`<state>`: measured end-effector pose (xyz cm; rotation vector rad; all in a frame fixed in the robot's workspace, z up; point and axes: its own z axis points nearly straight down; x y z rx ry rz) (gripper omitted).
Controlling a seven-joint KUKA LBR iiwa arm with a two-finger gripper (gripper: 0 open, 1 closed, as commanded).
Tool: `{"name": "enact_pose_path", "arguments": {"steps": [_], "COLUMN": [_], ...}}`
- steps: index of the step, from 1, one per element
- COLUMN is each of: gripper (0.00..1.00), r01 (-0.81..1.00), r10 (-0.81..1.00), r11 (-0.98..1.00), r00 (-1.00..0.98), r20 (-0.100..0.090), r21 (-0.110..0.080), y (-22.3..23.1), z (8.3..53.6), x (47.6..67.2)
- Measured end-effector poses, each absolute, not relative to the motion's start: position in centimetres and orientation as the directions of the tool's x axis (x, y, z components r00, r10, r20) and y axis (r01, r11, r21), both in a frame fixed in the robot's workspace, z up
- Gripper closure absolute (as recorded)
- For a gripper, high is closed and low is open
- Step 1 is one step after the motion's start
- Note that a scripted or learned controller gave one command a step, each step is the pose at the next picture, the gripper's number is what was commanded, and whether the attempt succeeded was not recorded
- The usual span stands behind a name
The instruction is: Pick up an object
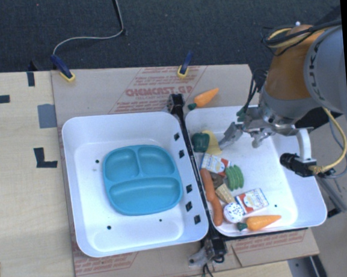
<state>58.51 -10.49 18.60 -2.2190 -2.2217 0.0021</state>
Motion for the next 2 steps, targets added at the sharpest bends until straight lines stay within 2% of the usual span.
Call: {"name": "enact_pose_path", "arguments": {"steps": [1,2], "gripper": [0.0,0.0], "r01": [1.0,1.0], "r10": [1.0,1.0], "r11": [0.0,-0.003], "r00": [0.0,0.003], "r20": [0.001,-0.008], "r21": [-0.001,0.013], "y": [-10.1,-9.8], "z": [9.4,8.8], "x": [56.1,54.0]}}
